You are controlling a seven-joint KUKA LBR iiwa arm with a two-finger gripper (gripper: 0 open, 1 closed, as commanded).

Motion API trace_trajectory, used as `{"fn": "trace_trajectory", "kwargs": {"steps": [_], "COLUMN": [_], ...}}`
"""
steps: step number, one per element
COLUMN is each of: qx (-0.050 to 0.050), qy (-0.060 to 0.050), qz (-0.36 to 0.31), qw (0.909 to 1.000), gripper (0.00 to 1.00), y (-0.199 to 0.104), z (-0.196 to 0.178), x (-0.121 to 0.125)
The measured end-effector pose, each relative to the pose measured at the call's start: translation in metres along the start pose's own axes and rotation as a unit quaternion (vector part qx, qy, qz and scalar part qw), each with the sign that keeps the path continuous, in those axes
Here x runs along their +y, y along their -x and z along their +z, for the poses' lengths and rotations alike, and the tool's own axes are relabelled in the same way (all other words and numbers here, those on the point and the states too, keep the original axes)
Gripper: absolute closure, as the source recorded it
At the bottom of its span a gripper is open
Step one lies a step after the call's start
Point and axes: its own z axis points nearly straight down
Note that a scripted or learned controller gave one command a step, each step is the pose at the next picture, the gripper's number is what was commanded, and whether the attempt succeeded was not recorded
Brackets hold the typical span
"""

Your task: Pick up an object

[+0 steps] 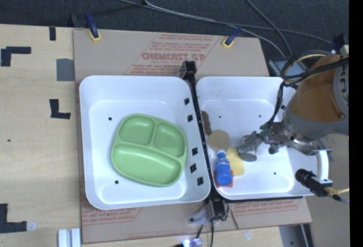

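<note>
The end effector (249, 146), its opening impossible to tell, is poised beside the blue bottle (223, 169), judged light, slippery, best gripped mid-body.

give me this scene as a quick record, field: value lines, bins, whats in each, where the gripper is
left bin: holds a green divided plate
right bin: holds a blue bottle, a yellow piece, a tan round object and a brown object, all near the divider
gripper: low over the right bin, just right of the tan round object
grasp: nothing visibly between the fingers
arm: reaches in from the right, orange band visible
</note>
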Motion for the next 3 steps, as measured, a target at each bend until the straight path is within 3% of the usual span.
{"fn": "trace_trajectory", "kwargs": {"steps": [1,2,3], "qx": [0.0,0.0,-0.001], "qy": [0.0,0.002,0.004], "qz": [-0.001,-0.001,0.0], "qw": [1.0,1.0,1.0], "gripper": [0.0,1.0,1.0], "y": [-0.005,-0.005,-0.001], "z": [0.062,0.049,0.005], "x": [0.004,0.005,0.002]}}
